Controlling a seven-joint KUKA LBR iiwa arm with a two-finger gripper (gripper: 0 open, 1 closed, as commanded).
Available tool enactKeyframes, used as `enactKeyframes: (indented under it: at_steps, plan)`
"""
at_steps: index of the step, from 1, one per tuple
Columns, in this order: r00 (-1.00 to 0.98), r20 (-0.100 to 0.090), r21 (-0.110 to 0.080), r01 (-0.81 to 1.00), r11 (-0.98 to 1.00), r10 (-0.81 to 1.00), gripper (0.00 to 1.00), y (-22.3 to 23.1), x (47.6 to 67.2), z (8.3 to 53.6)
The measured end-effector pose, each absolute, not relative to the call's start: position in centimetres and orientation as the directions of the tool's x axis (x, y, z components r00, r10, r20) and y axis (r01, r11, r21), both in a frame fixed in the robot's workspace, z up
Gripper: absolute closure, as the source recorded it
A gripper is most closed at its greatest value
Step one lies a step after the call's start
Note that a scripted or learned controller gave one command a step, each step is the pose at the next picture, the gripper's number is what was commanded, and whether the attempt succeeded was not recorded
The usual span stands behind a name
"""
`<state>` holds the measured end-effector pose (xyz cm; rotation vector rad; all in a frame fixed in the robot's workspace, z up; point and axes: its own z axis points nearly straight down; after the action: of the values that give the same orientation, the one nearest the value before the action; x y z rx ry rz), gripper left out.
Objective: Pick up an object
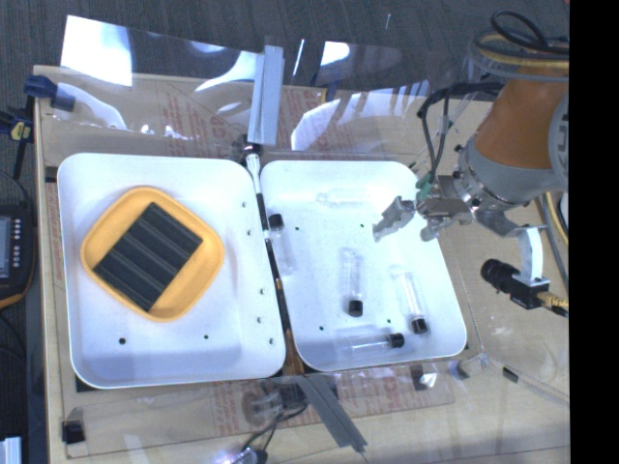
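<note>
Several clear vials (pixel 352 280) lie in the right bin (pixel 290 259); pincer (pixel 397 216) hovers above, its opening impossible to judge. Risk: slick round tubes roll aside under the closing pincer.

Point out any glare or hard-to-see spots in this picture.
Camera view: bright glare on the clear panel behind the bins; the clear vials nearly vanish against the white right bin, only their black caps stand out; the gripper looks soft, slightly blurred.

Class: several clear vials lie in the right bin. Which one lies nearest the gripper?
The capless vial at the bin's far side, left of the gripper; the black-capped ones lie farther off.
</note>
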<state>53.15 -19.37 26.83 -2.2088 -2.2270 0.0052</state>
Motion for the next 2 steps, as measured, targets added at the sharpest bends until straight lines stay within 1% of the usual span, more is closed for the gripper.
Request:
enactKeyframes:
  at_steps: [1, 2]
  plan:
    - [-0.128, 0.001, -0.006, 0.992, 0.128, 0.992, 0.0, -20.9, 54.6, 9.2]
    - [-0.178, 0.003, -0.004, 0.984, 0.178, 0.984, 0.0, -21.0, 48.7, 9.1]
